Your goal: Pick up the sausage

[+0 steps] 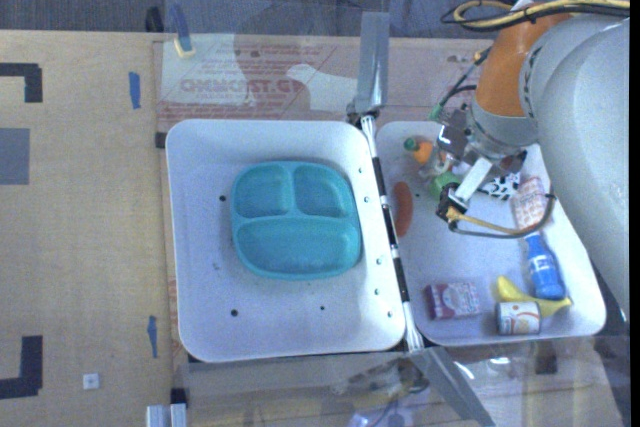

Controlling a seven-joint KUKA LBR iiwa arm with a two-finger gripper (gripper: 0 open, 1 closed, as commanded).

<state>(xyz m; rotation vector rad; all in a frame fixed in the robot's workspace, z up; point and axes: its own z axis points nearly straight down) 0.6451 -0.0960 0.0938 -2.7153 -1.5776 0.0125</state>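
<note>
Jaw state: I can't tell from my feed, the gripper is seen from above and its own body hides the tips. It sits low over the upper left part of the right bin, with the grey arm and its orange band coming in from the right. Nothing visibly held. Just beside the gripper on its left there's a small orange carrot-like piece with a green bit on it, close enough that I can't say if they touch. The sausage is below and left of the gripper, apart from it, lying lengthwise along the right bin's left wall, reddish-orange, flat on the floor. On the gripper's other side I see a black-and-white patterned item and a pinkish wrapped item next to it. Further down the bin: blue bottle, yellow banana just beside it, a can on its side touching the banana, and a red packet to the can's left. The left bin holds a teal divided plate, roughly centred. Both bins sit on the tan bench.
</note>
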